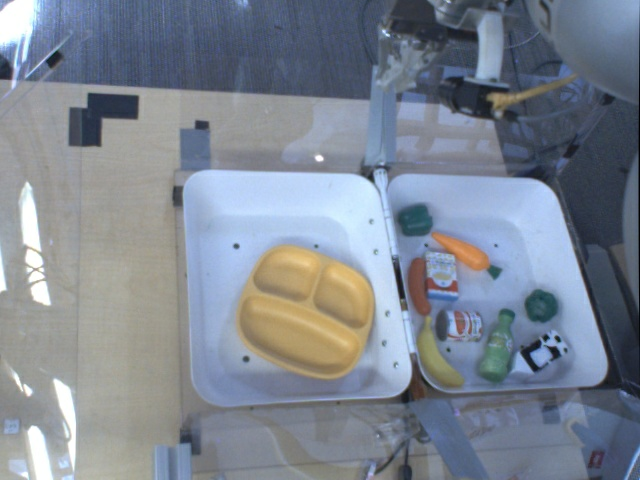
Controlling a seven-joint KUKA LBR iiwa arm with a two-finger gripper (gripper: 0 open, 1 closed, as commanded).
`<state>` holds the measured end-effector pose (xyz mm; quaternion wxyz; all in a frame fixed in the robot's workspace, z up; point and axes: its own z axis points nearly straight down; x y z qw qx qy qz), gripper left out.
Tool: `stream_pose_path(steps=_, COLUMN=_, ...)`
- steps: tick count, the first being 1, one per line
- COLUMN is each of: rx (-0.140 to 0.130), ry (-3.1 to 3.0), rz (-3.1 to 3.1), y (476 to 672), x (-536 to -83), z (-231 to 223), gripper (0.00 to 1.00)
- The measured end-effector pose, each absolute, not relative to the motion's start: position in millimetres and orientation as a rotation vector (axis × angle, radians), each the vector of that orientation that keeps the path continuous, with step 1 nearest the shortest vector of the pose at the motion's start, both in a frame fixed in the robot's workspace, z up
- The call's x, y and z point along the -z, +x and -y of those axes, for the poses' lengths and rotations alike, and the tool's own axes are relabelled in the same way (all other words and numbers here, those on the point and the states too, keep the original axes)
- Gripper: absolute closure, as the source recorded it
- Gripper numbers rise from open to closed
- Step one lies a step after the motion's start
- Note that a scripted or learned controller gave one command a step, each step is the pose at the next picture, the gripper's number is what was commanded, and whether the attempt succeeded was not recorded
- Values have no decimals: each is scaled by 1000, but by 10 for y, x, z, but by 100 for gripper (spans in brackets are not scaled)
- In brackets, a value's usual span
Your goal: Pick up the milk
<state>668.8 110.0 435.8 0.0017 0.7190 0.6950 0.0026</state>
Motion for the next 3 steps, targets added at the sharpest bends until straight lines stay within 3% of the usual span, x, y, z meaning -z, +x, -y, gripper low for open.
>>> stream_pose_path(steps=1, rx=-11, ry=1906, rz=-2491, y=6686, x=-4367, z=-1861, gripper=100)
stream_pose_path(steps=3, rx=-10, ry=2584, rz=-1785, y=6683, x=-4364, z=-2321, gripper=100)
